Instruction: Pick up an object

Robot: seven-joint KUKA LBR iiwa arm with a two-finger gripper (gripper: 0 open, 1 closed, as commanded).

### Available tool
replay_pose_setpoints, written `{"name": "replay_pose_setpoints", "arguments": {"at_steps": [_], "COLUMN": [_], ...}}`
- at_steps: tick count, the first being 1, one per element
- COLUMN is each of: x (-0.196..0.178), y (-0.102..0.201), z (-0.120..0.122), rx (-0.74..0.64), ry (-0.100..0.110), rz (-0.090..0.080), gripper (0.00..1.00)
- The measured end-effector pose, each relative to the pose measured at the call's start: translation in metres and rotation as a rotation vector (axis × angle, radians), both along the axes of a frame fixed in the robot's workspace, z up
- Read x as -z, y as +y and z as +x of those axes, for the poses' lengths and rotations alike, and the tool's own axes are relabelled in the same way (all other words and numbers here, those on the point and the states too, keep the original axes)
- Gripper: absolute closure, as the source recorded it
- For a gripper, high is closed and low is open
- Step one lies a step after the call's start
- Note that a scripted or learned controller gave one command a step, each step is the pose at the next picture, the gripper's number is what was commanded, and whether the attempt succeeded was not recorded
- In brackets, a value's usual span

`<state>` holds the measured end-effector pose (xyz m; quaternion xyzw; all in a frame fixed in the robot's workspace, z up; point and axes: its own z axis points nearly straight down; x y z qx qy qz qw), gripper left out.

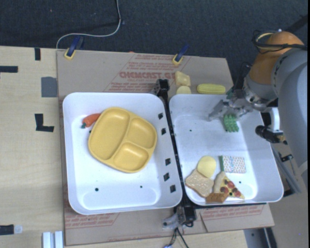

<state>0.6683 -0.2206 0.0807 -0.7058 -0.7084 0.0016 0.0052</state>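
The bench (20, 154) is carrying a cardboard sheet (139, 71) printed in red with lettering that looks like "CHEMCAST", running toward 3 o'clock. Two white bins are lying on it: the left bin (77, 190) is holding a yellow divided plate (123, 139) with an orange carrot (91, 119) at its 10 o'clock. The arm (279, 66) is reaching in from 3 o'clock over the right bin (258, 164). Its jaws (228, 110) are sitting spread, apparently touching the top of a green toy (231, 123), not pinching it. The toy's long axis is running 12 to 6 o'clock. Toy food pieces (217, 180) are clustering at the bin's 6 o'clock.
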Motion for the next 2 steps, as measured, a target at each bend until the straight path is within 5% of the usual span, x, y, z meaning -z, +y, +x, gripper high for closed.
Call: {"name": "replay_pose_setpoints", "arguments": {"at_steps": [1, 2], "x": [-0.0157, -0.0148], "y": [-0.0014, -0.0005], "z": [0.0017, 0.0014], "rx": [-0.001, -0.002], "ry": [-0.012, -0.011], "rz": [-0.009, -0.008], "gripper": [1.00, 0.00]}}
